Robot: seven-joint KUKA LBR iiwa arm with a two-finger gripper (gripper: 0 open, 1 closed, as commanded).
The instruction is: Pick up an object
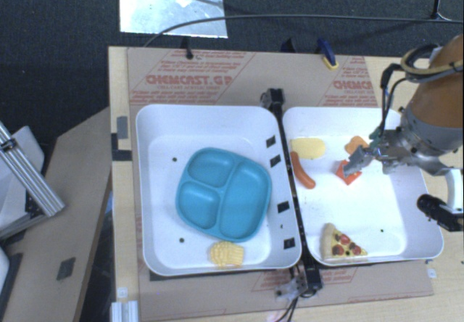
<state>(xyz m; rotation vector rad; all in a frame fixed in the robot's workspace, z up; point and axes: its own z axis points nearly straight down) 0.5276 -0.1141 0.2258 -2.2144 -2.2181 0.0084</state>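
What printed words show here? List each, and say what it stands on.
"CHEMCAST GP": red print on the brown board under the bins, left of the middle, behind the left bin.
A second red print of the same kind on the board behind the right bin: partly hidden and tilted, not fully readable.
Smaller red lines beneath both prints: too small to read.
Red print on the board's front edge: too blurred to read.

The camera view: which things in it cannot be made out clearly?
- Jaws: the gripper is small and dark, so open or shut cannot be told.
- Red object: partly hidden by the gripper; its kind is unclear.
- Orange object: partly behind the wrist.
- Arm: cut off by the right edge.
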